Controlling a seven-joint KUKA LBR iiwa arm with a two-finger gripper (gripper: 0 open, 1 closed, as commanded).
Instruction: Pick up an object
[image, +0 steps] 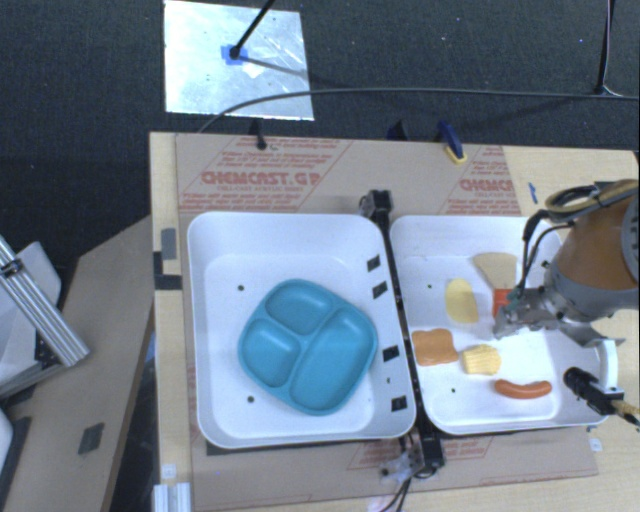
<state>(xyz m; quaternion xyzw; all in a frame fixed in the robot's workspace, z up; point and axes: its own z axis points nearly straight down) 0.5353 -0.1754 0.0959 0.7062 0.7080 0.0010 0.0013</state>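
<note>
Food pieces (481, 359) lie unlifted in the right bin (430, 400); the gripper (508, 320) hangs just above them, grip state unclear.

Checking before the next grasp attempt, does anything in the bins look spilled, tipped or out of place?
Nothing stands out. The blue divided plate lies flat in the left bin. The toy foods, including a sausage, lie apart on the right bin's floor beside the gripper.

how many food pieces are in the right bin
5 in plain sight: a tan slice at the back, a pale yellow piece mid-bin, an orange toast-like piece, a yellow chunk beside it, and a sausage in front. A red bit near the gripper may be another.
</note>
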